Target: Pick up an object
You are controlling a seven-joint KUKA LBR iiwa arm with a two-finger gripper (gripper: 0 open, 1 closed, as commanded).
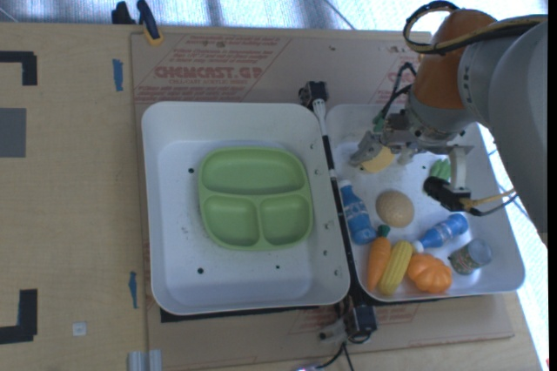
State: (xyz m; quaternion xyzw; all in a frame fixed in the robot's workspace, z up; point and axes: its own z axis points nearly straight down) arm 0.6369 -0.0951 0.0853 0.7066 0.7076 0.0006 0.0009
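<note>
Worktop (78, 186) of pale wood carries two shallow white bins side by side. From my remote seat I see the left bin (165, 212) holding a green divided plate (255, 197), lying flat near its centre. The right bin (505, 269) holds the clutter. The grey arm (509, 91) with its orange band (448, 56) comes in from three o'clock, and the pincer (380, 153) sits over the bin's upper left part, at about ten o'clock of that bin. A pale yellow wedge-shaped piece (378, 159) lies right at the fingertips — I cannot tell whether the fingers are apart or pressed together, nor whether that piece is between them.

Toward the bin's centre rests a tan egg-shaped object (395, 208). At nine o'clock along the bin's left wall lies a blue bottle (354, 214). Along six o'clock sit a carrot (378, 260), a corn cob (397, 265) touching it, and an orange pumpkin-like toy (429, 273) just beside the cob. A second blue bottle (445, 231) lies above the pumpkin toy — tilted — and a small grey can (471, 257) sits at four o'clock.
</note>
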